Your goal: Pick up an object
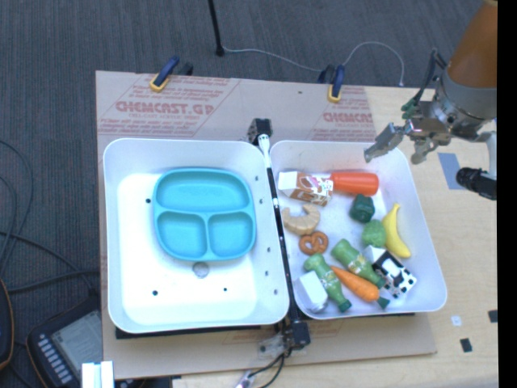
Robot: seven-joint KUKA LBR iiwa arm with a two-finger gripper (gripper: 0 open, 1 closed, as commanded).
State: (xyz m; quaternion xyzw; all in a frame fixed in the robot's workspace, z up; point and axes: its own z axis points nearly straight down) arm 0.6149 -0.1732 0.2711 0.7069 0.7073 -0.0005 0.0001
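Observation:
My gripper [401, 147] hangs open above the far right rim of the right bin [426, 217], with nothing between its fingers [381, 146]. Below it, the bin holds several toy foods. An orange-red cylinder [355, 183] lies closest to the gripper, beside a small brown-and-white carton [306, 186]. Further forward are a dark green pepper [363, 208], a banana [395, 231], a broccoli piece [373, 234], a croissant [300, 219], a pretzel [313, 242], a carrot [356, 282], a green bottle [326, 280] and a black-and-white cow toy [397, 275].
The left bin [129, 241] bears a blue divided plate [204, 214]. Both bins rest on a cardboard sheet [161, 107] held by two clamps [335, 83] at the back. A black clip [260, 129] sits where the bins meet.

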